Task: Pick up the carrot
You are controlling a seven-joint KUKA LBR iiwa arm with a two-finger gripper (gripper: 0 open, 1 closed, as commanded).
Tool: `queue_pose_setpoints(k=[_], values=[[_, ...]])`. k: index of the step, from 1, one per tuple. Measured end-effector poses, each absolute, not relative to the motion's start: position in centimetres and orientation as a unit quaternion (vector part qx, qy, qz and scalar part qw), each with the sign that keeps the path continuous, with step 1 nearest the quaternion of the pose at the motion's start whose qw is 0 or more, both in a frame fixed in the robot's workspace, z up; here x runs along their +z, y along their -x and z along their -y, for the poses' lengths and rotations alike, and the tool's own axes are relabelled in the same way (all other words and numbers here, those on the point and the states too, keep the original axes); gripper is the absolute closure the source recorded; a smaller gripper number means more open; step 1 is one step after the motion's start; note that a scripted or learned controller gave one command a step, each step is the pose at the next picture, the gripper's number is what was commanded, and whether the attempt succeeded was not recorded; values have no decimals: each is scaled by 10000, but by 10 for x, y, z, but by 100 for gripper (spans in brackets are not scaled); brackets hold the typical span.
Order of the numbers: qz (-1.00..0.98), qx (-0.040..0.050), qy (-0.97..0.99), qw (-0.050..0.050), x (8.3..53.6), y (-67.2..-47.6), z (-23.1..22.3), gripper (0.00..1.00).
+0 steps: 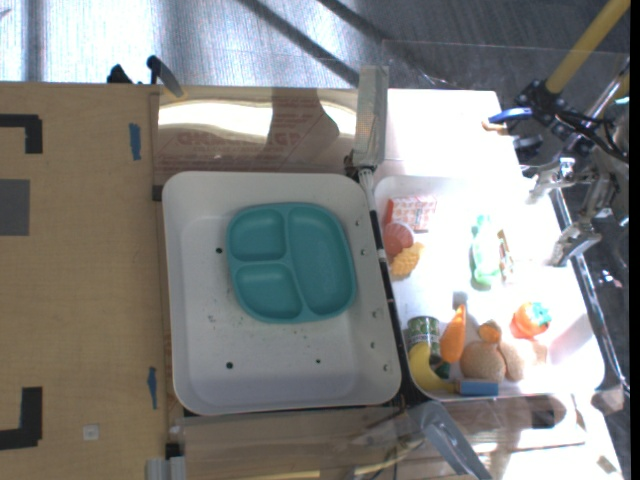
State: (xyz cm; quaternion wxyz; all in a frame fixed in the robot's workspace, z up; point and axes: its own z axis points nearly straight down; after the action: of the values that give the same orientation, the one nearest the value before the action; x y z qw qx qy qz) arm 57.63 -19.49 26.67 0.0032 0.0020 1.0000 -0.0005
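We see the carrot [454,336] in the right bin [440,193], near end, beside the banana [424,368]. Gripper [572,230] sits at the right rim; jaws' state: we cannot tell.

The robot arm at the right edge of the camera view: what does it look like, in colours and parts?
Little of it is clear. A dark metal end effector with thin silvery struts sits beside the right white bin. Above it there is a black clamp-like piece with a small blue part, and a yellow rod slants toward the top right corner. Glare hides finer markings.
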Motion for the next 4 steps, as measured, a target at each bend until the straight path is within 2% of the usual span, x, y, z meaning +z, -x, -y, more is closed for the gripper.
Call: queue_pose_setpoints(k=[1, 2, 3, 4], values=[[-9956, 6, 935, 7, 93, -530, 163, 0], [-9954, -14, 952, 69, 107, -535, 162, 100], [-9767, -9, 2146, 64, 188, -517, 86, 100], [-9770, -4, 2133, 40, 186, -515, 87, 0]])
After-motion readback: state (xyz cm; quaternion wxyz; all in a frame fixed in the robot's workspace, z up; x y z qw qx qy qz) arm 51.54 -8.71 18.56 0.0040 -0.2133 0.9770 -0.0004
